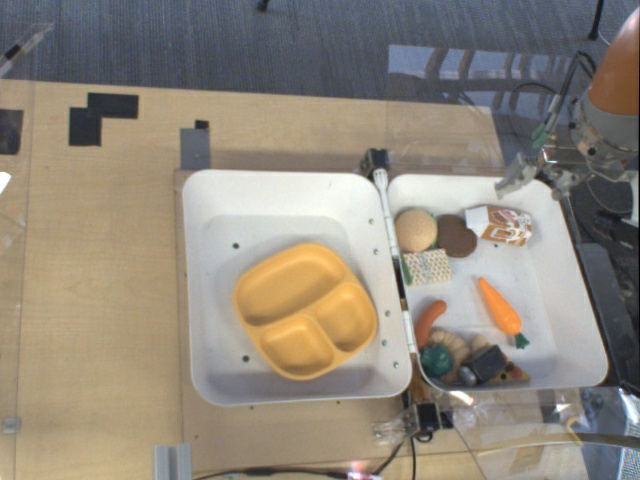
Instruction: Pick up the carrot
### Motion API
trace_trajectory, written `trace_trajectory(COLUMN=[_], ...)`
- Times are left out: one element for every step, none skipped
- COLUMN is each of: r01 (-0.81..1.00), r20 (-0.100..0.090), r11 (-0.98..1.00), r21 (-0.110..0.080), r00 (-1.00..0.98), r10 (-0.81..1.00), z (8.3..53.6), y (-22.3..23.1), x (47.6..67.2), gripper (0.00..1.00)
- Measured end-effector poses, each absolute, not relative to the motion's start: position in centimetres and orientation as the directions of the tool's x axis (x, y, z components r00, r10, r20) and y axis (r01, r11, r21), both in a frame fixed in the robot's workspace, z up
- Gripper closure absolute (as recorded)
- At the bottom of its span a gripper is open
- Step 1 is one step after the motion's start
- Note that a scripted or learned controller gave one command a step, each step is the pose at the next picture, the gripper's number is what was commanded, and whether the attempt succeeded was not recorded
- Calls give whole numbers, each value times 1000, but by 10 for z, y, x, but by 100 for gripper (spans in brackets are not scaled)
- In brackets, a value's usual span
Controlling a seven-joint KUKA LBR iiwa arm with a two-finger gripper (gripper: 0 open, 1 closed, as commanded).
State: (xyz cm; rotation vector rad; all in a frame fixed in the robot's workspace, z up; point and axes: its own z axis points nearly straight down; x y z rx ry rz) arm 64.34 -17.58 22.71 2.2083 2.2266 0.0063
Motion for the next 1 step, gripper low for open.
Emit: trace_trajectory(r01=[1000], r20=[2], r11=[-7], r21=[-2], r00=[7], r10=[1000], z=[95], y=[-159], x=[567], gripper=[0])
